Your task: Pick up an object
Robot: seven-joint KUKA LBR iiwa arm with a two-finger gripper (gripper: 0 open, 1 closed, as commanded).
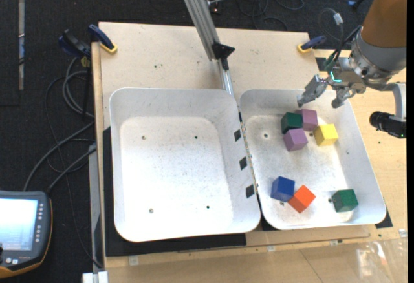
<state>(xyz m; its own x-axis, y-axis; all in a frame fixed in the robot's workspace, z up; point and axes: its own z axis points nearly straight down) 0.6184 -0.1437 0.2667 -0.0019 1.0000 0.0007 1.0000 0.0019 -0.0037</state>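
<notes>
Camera view: gripper point(325, 94), fingers apart and holding nothing, hangs over the right bin's point(365, 165) far edge, just above a green block point(292, 122) and pink block point(310, 118) clustered there.

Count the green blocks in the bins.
2. One green block sits in the right bin at the upper cluster, against the pink block. The other green block lies near that bin's lower right corner. None seems hidden.
</notes>
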